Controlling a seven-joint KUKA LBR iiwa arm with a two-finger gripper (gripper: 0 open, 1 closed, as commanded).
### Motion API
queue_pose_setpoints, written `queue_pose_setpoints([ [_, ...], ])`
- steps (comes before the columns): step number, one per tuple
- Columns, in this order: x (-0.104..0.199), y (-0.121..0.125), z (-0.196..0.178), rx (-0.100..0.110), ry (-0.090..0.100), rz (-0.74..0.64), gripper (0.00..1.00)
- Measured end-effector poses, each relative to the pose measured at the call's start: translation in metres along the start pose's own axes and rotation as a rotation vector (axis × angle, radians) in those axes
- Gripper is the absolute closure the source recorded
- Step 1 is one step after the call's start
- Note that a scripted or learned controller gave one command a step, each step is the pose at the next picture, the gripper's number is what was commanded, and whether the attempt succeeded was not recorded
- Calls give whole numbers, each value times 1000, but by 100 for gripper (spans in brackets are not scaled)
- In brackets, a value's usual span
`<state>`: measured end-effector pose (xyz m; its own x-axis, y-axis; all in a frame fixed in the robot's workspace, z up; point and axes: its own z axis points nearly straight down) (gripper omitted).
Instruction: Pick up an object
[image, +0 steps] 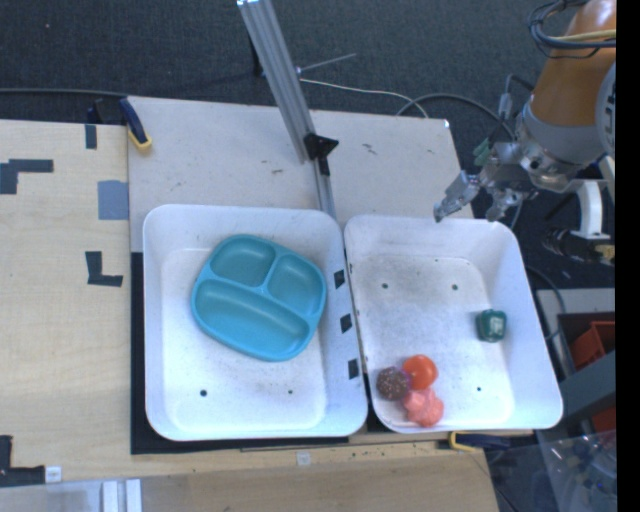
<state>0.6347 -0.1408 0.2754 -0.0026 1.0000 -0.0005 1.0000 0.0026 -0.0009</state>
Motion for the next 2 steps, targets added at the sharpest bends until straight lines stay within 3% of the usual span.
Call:
queue_pose_setpoints([
  [1,0,0,0,0,0,0,0],
  [2,-5,0,63,6,0,1,0],
])
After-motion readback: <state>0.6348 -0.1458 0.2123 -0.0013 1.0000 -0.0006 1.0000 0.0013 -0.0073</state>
